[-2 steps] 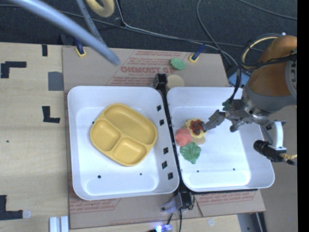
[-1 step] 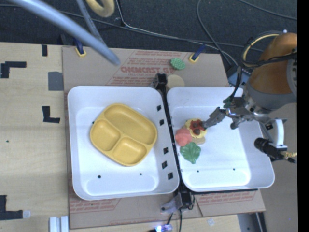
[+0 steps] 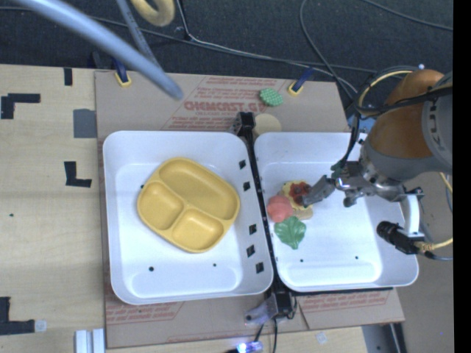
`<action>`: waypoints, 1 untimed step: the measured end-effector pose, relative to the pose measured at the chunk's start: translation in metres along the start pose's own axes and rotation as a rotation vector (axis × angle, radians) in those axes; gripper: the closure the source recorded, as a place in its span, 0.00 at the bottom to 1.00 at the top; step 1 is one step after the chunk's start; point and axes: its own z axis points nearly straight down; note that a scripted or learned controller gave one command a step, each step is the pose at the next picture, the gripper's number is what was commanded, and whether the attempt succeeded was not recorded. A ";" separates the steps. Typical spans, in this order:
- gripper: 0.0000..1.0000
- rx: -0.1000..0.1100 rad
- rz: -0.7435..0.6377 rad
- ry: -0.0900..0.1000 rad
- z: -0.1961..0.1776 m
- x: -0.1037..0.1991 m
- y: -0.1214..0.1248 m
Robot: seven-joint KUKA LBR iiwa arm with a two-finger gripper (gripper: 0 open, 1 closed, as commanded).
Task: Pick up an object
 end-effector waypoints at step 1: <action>0.00 0.000 0.000 0.000 0.044 -0.003 0.000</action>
